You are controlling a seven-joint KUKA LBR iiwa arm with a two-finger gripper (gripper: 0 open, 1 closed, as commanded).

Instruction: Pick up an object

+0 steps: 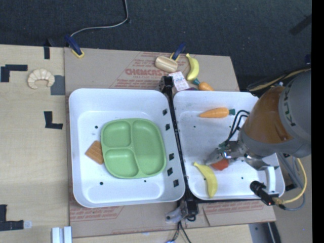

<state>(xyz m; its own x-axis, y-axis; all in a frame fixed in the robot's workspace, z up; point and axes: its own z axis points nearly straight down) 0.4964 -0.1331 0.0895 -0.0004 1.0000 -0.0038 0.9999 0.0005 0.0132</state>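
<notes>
A: Where's the two-finger gripper (218,158) rn?

B: Low in the right-hand shallow white plastic bin (238,99), approx centre of its floor. Tips sit right at a small red object (220,164), prob plastic, partly hidden under the fingers. Whether the fingers are spread or pinched on it, can't tell; too dark and small at this angle.

A: So the red piece is the target?

B: Likely, judging by position. The yellow plastic banana (207,178) lies just beside it at 7 o'clock, nearly touching. The orange plastic carrot (214,113) is well apart at 12 o'clock, near the bin's far wall.

A: Risks?

B: Several. The red thing looks low and flat, so the fingers may close above it and come up w/o anything. A fingertip could also catch the banana's end and shove it, or pinch both. And the tips look v. close to the bin floor, so scraping is possible.

A: Left bin?

B: Green divided plastic plate (134,148) w/ an orange-tan wedge (95,152) at its 9 o'clock. No involvement.
</notes>
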